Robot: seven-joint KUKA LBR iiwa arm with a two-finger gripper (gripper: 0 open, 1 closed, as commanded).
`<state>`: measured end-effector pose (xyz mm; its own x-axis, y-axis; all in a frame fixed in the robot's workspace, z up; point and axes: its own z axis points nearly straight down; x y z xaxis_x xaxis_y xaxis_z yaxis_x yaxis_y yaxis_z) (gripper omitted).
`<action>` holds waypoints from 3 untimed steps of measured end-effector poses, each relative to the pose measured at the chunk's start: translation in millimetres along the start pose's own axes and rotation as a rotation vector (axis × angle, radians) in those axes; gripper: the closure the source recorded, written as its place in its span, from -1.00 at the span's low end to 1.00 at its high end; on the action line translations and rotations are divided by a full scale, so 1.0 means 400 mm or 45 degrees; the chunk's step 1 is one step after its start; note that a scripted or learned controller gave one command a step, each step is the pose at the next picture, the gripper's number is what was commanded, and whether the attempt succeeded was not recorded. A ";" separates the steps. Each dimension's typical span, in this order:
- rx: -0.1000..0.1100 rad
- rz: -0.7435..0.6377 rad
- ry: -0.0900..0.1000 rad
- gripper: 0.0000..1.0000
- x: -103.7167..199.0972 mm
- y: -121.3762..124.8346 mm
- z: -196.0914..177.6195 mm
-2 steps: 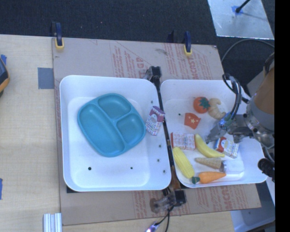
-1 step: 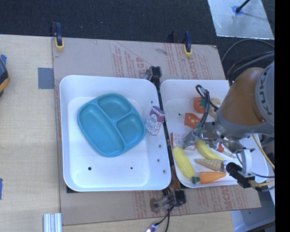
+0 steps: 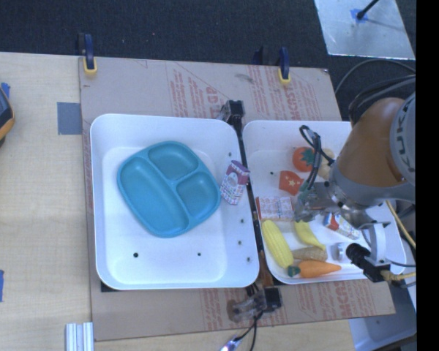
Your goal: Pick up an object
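Surface (image 3: 36,218): tan wood with a cardboard sheet clipped over it, bearing two shallow white bins side by side. Left bin (image 3: 110,262) carries a blue divided plate (image 3: 168,187), tilted diagonal, and a small purple-and-white packet (image 3: 234,182) leaning at the wall nearest the other bin. Right bin (image 3: 267,139) is crowded: the arm (image 3: 373,156) covers much of it from the right, and the gripper (image 3: 312,203) sits low over the bin's middle, whether released or clenched on anything cannot be told from this angle. Candidate objects for the pick, all in the right bin: corn cob (image 3: 277,243), a smaller yellow piece (image 3: 307,234) just beside it, a carrot (image 3: 318,269) along the near wall, a tomato (image 3: 305,158) and a red wedge-shaped piece (image 3: 290,182) farther back, and a flat printed card (image 3: 275,208) just left of the gripper. Risks, as judged: items lie touching or nearly so, hence a descent may straddle two things or shove one aside; rounded toys such as the corn cob and the yellow piece may roll out of a closing grip; the flat card offers little to grip. A cable (image 3: 313,148) looping near the wrist could snag the tomato.
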<state>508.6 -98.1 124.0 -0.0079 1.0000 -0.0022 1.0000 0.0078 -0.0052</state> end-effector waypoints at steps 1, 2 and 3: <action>0.000 0.000 0.000 -1.00 0.000 0.000 0.000; -0.016 0.011 -0.011 -1.00 0.005 -0.077 0.077; -0.005 0.004 -0.003 1.00 0.009 -0.081 0.055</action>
<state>476.1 -94.7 102.3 -0.0048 1.0000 -0.0047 1.0000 0.0048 -0.0015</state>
